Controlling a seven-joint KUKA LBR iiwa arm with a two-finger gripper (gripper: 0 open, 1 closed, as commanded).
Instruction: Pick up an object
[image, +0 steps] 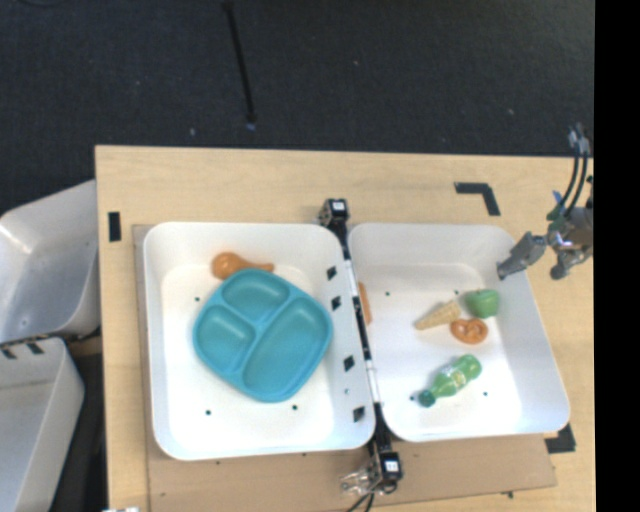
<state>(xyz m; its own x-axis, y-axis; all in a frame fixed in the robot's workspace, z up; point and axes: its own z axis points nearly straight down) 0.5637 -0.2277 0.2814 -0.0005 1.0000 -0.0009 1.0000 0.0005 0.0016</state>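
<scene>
Seen from above, the gripper (541, 256) hangs at the far right rim of the right bin (520, 405), its two grey fingers spread apart with nothing between them. Just below and left of it, inside that bin, lie a green-topped ice cream cone toy (460, 309) touching a small orange pretzel-like piece (469, 331), and further down a green bottle (451, 382) lying on its side. Well away to the gripper's left, the left bin (180, 430) holds a blue divided plate (262, 336) with an orange spoon-shaped toy (238, 266) just beyond its upper edge.
</scene>
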